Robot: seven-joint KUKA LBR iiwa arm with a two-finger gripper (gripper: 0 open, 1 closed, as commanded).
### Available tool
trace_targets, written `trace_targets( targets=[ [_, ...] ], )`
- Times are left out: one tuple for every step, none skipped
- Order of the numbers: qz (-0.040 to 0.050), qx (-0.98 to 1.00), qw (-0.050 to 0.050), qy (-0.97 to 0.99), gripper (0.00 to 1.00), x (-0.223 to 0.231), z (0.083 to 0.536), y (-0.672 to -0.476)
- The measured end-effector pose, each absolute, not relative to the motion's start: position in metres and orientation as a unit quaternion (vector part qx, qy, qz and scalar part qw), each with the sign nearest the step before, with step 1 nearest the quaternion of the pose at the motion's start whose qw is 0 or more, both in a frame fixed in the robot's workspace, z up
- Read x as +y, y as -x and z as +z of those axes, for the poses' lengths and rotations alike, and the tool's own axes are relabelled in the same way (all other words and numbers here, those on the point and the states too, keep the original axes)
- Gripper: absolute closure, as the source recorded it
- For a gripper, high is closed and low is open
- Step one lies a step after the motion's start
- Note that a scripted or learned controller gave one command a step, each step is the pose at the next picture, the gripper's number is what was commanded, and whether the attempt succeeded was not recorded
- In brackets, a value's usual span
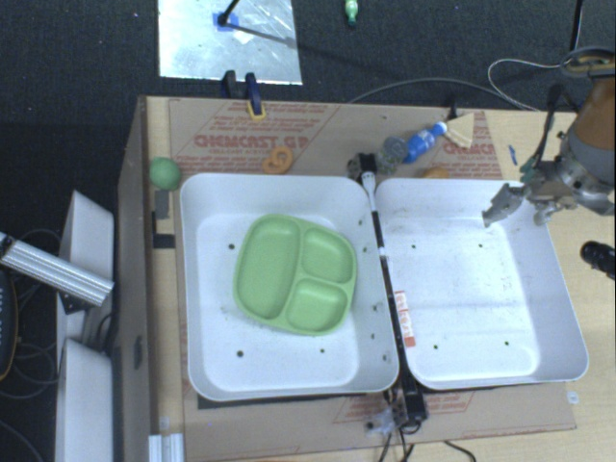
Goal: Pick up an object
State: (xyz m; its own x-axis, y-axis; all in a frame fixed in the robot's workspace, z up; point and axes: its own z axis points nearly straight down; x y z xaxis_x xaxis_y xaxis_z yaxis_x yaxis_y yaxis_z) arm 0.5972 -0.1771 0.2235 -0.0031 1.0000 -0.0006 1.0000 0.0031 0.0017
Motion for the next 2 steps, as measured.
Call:
trace_targets(
  targets=[
    [-0.0004, 0.709, -0.001, -0.705, 0.0, -0.2057, 0.0893, -0.6652],
    [0.0007, 0.709, 0.002, -0.705, 0.0, -0.1989, 0.0854, -0.6693]
  ],
)
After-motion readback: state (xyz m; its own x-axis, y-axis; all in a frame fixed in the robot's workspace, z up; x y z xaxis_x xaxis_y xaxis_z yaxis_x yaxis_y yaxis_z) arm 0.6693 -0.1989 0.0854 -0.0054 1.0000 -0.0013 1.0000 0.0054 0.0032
